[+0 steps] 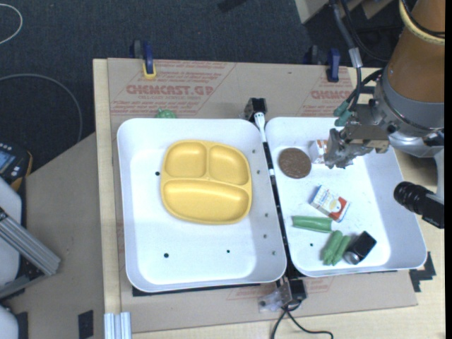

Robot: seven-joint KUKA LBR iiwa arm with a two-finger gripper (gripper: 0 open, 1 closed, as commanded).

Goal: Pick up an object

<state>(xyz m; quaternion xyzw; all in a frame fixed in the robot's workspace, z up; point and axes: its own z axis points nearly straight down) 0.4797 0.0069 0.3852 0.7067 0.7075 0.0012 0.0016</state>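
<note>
You saw gripper [337, 157] over right bin [395, 256], finger state untellable | round brown cookie [294, 163] beside it | glossy yellow 3-compartment plate [207, 181] in left bin [141, 210]

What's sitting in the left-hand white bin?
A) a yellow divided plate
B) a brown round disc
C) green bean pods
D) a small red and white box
A: the yellow divided plate lies alone in the left bin, while the brown disc, green pods and small box all lie in the right bin.
</note>
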